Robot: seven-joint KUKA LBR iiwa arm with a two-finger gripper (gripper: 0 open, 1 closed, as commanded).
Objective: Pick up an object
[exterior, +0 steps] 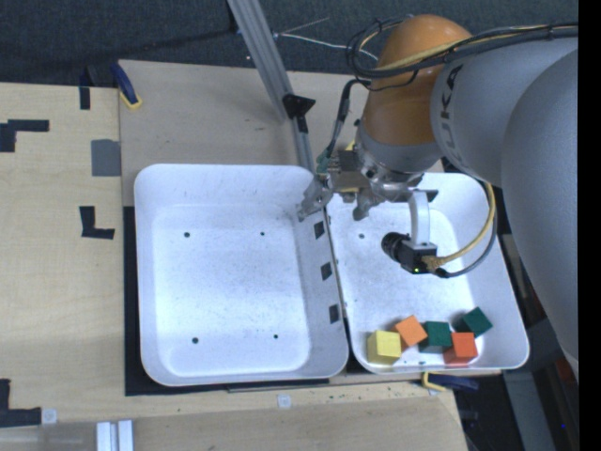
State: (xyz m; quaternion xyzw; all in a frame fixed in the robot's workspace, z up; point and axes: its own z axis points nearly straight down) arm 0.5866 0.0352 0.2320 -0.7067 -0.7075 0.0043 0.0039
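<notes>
A: Where are the jaws right now?

B: Over the far end of the ridge where the two bins meet, hanging from the grey arm with its orange band. Two metal fingers splay apart, one toward the left bin, the other toward the right bin. The jaws are spread, with nothing between them.

A: And the things to pick up?

B: All in the near end of the right bin, well apart from the jaws. A yellow block sits furthest left, an orange block just beside it, then a green block, a red-orange block and a dark green block furthest right. They are bunched together, several touching.

A: Anything else in that bin?

B: A small black cylinder on a yellow cable hangs from the wrist over the bin's middle.

A: And around the bins?

B: The wooden bench carries black tape marks on its left, and a slanted metal rail runs down from the far side to the left bin's far right corner.
</notes>
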